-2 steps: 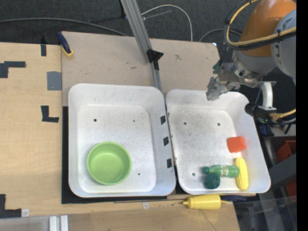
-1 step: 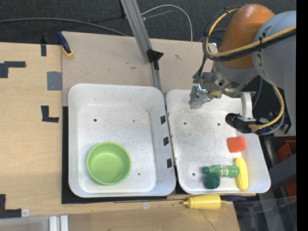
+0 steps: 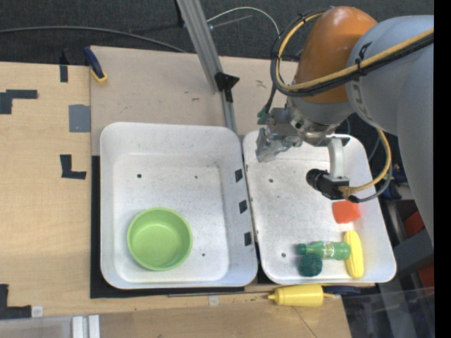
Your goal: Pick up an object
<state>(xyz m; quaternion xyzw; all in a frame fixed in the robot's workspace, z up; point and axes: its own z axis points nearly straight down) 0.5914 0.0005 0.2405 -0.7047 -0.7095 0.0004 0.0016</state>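
Four small things lie in the right bin point(image 3: 366, 153), well below the hand point(image 3: 271, 146): orange block point(image 3: 345, 212), banana point(image 3: 354, 253), green bottle point(image 3: 320, 251), dark green piece point(image 3: 309, 265). I cannot tell its opening. Approach step, I judge; next it must move toward one.

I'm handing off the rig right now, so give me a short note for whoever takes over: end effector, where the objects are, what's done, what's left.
End effector: over the far left corner of the right bin, nothing seen between its fingers; open or shut can't be judged.
Right bin, near right corner: orange block, yellow banana, green bottle, dark green piece.
Left bin: green bowl.
Yellow bottle lies on the bench, outside the bins.
Done: no pick yet.
Left: move to an object, grasp, lift.
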